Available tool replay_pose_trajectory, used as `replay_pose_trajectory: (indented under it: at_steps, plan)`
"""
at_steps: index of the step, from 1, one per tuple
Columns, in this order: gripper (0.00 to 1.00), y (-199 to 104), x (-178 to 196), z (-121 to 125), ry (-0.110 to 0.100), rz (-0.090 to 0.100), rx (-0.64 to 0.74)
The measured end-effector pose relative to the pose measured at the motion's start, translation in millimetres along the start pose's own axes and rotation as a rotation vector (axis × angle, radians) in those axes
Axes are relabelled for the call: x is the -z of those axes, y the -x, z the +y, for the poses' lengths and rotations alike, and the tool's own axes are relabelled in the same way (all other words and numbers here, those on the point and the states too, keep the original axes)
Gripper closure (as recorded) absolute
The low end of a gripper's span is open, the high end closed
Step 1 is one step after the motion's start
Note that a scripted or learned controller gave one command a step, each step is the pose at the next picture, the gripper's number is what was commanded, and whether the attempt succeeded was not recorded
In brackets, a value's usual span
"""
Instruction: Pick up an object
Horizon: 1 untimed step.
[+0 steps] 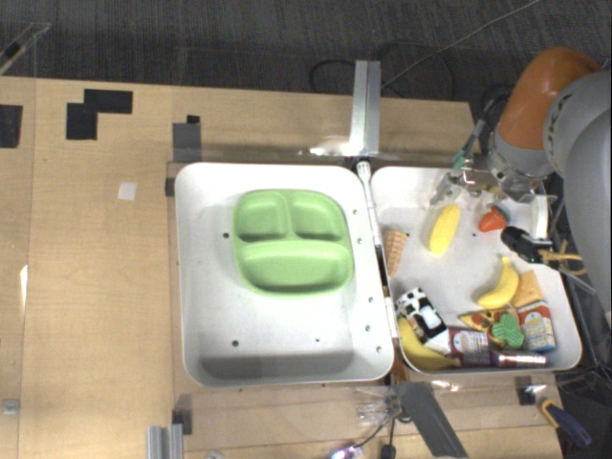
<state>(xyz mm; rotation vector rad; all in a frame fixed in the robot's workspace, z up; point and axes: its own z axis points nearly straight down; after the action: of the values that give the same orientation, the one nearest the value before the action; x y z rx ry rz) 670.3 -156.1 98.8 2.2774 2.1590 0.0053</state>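
My gripper (449,187) hangs over the far part of the right bin (413,187), just above the upper end of a yellow corn cob (442,229) that lies on the bin floor. Nothing shows as held by it. A small red-orange toy (491,221) lies to the right of the cob. Closer to the front lie a yellow banana (501,286), an ice-cream cone (394,247) by the left wall, and a black-and-white toy animal (418,306).
The left bin (206,256) holds a green divided plate (291,240). The right bin's front corner is crowded with a second banana (421,354), a green toy (507,330), a can (538,328) and packets (478,343). A metal post (367,103) stands behind the bins.
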Motion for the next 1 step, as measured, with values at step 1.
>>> replay_pose_trajectory:
  at_steps: [1]
  plan:
    - [1.00, -0.9, 13.9, 2.8, 0.007, -0.004, 0.009]
